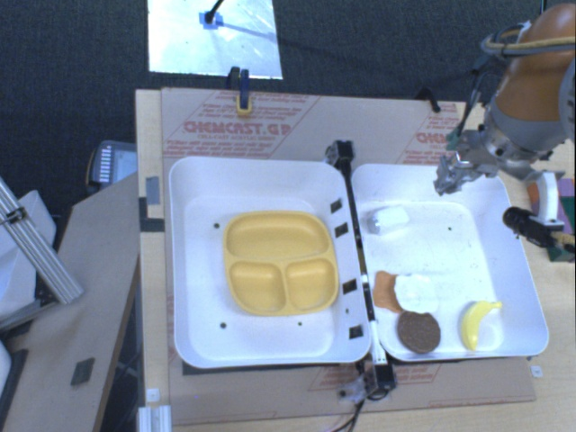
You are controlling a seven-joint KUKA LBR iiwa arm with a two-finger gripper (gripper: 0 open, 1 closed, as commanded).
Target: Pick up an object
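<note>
A: From the overhead camera, where do the jaws (pixel 447 180) sit?

B: They hang over the far right corner of the right bin (pixel 504 268), at the end of the grey arm (pixel 531 79) reaching in from the right. Whether they are open or closed cannot be told; the tips are a small dark blur against the bin rim. Nothing shows between them.

A: And the things to pick?

B: All in the right bin. A small white block (pixel 387 218) lies nearest, toward the divider and a little nearer the camera than the jaws. The rest cluster at the near edge: a tan piece (pixel 385 289), a white lump (pixel 418 290), a brown round cookie (pixel 418 330) and a yellow banana (pixel 477 322), its long axis running roughly up and down the bin.

A: The left bin (pixel 198 241)?

B: It holds a yellow divided plate (pixel 277 261), well apart from the jaws.

A: So the likely move?

B: Probably leftward and slightly nearward to the white block, the closest candidate.
</note>
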